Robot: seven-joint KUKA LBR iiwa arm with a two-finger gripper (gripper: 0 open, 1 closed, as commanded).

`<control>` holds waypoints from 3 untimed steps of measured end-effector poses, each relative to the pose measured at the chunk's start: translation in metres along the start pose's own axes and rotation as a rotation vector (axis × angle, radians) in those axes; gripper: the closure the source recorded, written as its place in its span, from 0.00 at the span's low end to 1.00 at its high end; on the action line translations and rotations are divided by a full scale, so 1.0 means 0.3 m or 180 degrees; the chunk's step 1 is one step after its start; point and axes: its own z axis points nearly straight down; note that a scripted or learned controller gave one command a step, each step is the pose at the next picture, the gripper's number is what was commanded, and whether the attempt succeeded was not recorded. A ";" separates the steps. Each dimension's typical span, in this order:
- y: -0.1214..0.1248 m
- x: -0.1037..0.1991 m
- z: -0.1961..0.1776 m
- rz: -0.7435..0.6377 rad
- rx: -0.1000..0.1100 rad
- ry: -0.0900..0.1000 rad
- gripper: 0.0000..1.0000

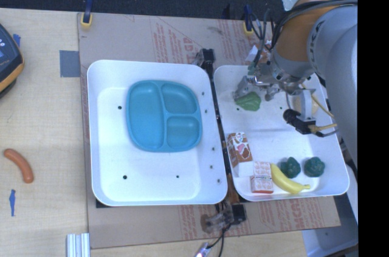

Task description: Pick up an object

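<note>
the gripper (255, 84) hangs over the green toy vegetable (248, 102) at the far end of the right bin (267, 131), whether its claw is apart i cannot tell; the piece looks light, hard, slick plastic, best pinched across its middle.

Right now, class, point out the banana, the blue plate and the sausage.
banana (288, 181), camera view, middle of its curve.
blue plate (144, 114), camera view, its large compartment.
sausage (19, 164), camera view, its middle.
</note>
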 end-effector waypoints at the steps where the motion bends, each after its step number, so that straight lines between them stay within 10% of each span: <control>1: 0.000 0.001 0.000 -0.0002 0.0000 0.0000 0.00; 3: -0.001 0.036 0.000 -0.0002 0.0007 0.0002 0.00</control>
